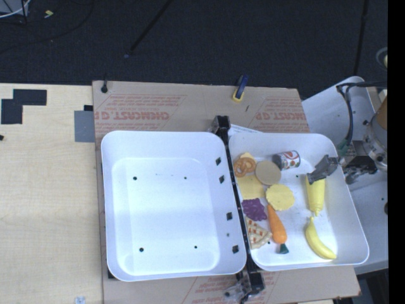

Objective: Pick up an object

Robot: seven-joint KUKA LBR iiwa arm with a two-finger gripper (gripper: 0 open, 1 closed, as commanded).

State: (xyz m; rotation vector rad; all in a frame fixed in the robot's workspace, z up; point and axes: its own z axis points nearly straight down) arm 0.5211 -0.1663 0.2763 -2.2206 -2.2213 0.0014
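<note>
Arm: the grey arm reaches in from the right, above the right bin's right rim.
Gripper: the dark two-finger gripper [324, 168] sits just inside the right rim of the right-hand shallow white plastic bin [359, 240], over the top end of a yellow corn-cob-shaped toy [316, 195].
Claw state: whether it is released or clenched I cannot tell; its tip is a dark blur, and it seems to touch the corn's upper end, though the view is too poor to be sure.
Corn toy: upright along the bin's right side, near the right rim.
Banana: a yellow plastic banana [319, 240] curves in the bin's lower right corner, just below the corn toy.
Carrot: an orange plastic carrot with a green tip [276, 227] lies near the bin's lower edge, pointing down.
Centre of the bin: a yellow round disc [280, 197], a tan round disc [267, 173] and a flat pale-yellow square piece [249, 186] lie close together, overlapping.
Upper part of the bin: a small red-and-white can [289, 159] lies on its side near the upper rim; an orange pretzel-like ring [245, 165] rests by the left wall.
Left wall: a purple ruffled piece [254, 208] and, below it, a tan waffle-patterned piece [257, 235].
Left bin: a second shallow white plastic bin [106, 189] stands beside the first, joined by a black divider strip [229, 189].
Base: both bins rest on a brown cardboard sheet with red lettering [158, 109] laid on the light wooden bench [44, 220].
</note>
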